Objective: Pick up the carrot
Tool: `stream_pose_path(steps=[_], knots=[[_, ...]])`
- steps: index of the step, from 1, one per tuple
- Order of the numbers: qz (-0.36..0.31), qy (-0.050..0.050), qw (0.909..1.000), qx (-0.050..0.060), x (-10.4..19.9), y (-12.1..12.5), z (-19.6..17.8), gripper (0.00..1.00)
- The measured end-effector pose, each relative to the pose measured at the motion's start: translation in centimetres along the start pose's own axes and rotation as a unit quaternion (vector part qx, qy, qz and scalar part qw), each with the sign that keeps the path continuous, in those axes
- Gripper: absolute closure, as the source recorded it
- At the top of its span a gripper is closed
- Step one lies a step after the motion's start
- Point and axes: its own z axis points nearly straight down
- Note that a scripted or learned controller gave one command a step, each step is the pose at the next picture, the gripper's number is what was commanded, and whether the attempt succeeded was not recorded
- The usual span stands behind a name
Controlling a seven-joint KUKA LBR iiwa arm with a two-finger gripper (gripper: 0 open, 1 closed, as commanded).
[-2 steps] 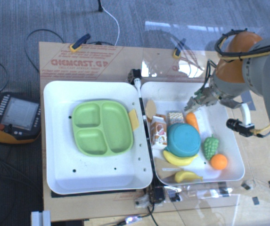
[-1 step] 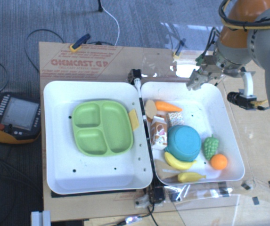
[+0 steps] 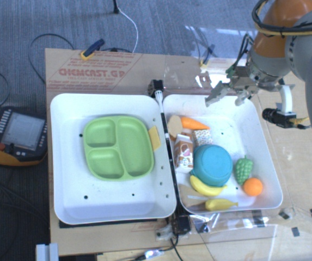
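- We see the gripper (image 3: pixel 227 95) hanging above the far rim of the right bin (image 3: pixel 268 140), its two fingers spread apart and nothing between them.
- The carrot (image 3: pixel 194 124) lies in that bin's far left part, a smooth orange cone with its tip pointing right, well apart from the gripper and a little toward us and to its left.
- We judge that the gripper waits high and released because the reach down to the carrot has not begun.
- Just beside the carrot's blunt end lies a pale round slice (image 3: pixel 174 125), and just nearer us sit a small printed carton (image 3: pixel 183 151) and a speckled cube (image 3: pixel 203 137); this crowding leaves little room for the fingers on that side.
- A blue bowl (image 3: pixel 212 165) stands in the middle of the bin, round and matte, with a yellow banana (image 3: pixel 204 186) curved against its near edge.
- A bumpy green fruit (image 3: pixel 243 169) and a glossy orange ball (image 3: pixel 252 187) rest to the bowl's right; a second yellow piece (image 3: pixel 219 204) lies by the near wall.
- The left bin (image 3: pixel 68 189) holds a green divided plate (image 3: pixel 117 147) with three shallow compartments.
- Both bins look like hard white plastic and sit on a counter (image 3: pixel 63 72) covered with printed brown board.
- The carrot's slick taper may let it slip from the fingers, we think.
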Motion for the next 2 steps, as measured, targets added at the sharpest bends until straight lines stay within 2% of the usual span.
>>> stream_pose_path(steps=[1,2], knots=[[-0.067,-0.006,0.9976,-0.016,-0.6,1.0,10.8,0.00],[0.001,-0.014,0.9997,-0.021,2.1,0.6,11.6,0.00]])
